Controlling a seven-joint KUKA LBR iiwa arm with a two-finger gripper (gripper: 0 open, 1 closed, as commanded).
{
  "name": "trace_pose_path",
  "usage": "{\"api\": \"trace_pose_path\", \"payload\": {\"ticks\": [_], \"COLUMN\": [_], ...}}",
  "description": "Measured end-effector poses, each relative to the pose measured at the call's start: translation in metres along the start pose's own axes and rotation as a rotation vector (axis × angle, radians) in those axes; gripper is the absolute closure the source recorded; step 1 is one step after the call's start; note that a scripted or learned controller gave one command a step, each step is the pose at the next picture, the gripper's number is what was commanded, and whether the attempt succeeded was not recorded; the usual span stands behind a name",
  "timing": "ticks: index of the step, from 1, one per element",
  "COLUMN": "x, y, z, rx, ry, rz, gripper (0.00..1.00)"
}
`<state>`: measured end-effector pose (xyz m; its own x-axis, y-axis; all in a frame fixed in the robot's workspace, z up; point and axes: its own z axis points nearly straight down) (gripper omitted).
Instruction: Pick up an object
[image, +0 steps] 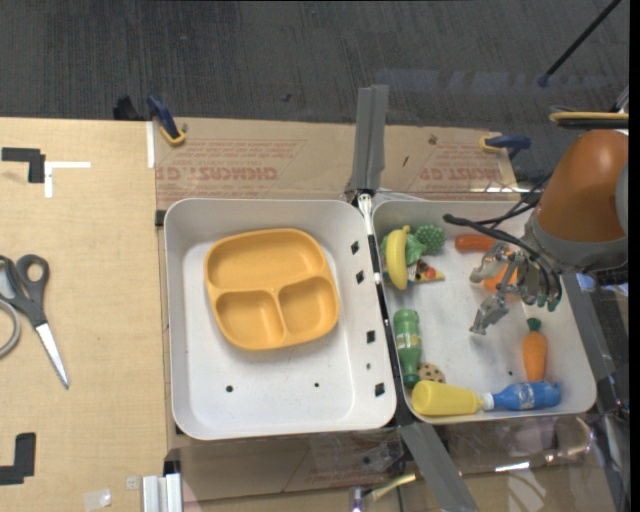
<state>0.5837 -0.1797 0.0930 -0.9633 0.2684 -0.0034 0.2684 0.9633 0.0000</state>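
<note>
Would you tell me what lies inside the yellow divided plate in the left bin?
The yellow divided plate shows three bare compartments. It covers part of the left bin floor, so that part is hidden.

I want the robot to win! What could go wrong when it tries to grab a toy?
The gripper hangs over bare bin floor, so it might close on nothing. The carrot lies near the right bin wall, leaving little room. The yellow bottle and blue bottle touch, so one may drag the other.
</note>
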Motion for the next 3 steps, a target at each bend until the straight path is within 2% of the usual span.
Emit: {"api": "trace_pose_path", "payload": {"ticks": [1, 2, 3], "x": [0.0716, 0.0716, 0.0715], "y": [-0.0627, -0.0621, -0.0620], "z": [-0.0046, -0.0130, -0.0130], "rx": [-0.001, 0.000, 0.000], "ry": [-0.019, -0.016, -0.016], "rz": [-0.114, -0.118, -0.118], "gripper": [0.00, 1.00, 0.00]}}
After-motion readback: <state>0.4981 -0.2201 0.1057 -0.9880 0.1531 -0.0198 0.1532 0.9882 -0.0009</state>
